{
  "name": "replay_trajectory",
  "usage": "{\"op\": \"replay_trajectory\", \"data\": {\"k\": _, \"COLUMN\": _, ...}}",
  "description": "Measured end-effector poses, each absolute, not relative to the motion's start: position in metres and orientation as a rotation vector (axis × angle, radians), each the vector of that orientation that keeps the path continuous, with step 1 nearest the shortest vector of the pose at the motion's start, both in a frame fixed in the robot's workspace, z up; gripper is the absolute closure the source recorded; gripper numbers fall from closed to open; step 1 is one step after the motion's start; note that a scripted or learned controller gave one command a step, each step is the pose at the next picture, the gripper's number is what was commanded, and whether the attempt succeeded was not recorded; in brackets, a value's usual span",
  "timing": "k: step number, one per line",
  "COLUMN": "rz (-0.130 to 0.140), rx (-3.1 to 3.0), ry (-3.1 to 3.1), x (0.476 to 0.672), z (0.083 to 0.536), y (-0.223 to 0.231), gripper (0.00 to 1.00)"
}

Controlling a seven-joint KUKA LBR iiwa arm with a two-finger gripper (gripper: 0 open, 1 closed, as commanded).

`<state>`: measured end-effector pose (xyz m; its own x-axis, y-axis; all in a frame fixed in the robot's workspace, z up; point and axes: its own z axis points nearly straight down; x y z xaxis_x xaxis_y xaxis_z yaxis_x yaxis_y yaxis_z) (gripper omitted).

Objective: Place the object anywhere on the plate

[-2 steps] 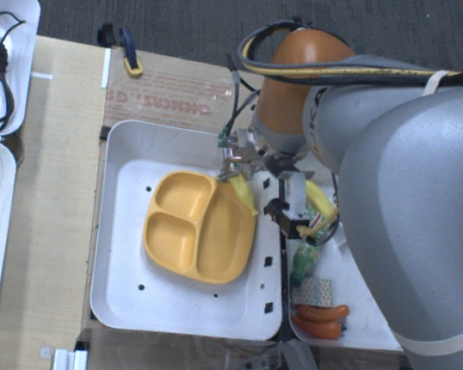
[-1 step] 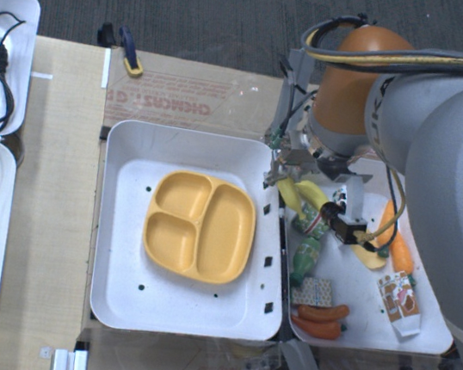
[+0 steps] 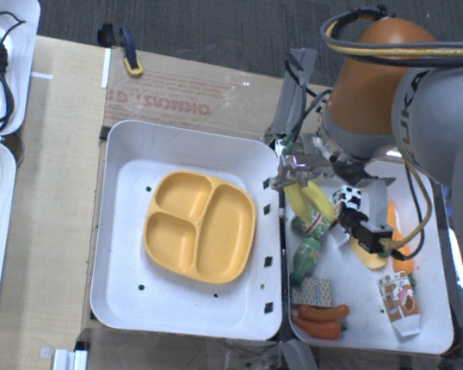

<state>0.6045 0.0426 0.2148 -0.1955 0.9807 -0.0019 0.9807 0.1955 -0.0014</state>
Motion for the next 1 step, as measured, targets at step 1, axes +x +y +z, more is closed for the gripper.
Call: {"op": "replay_trajectory", "data": {"k": 1, "rz": -0.005, "rx": 1.847, "ry": 2.544, "x": 0.5676, "z": 0.2088, "y": 0.0873, "gripper": 1.0}}
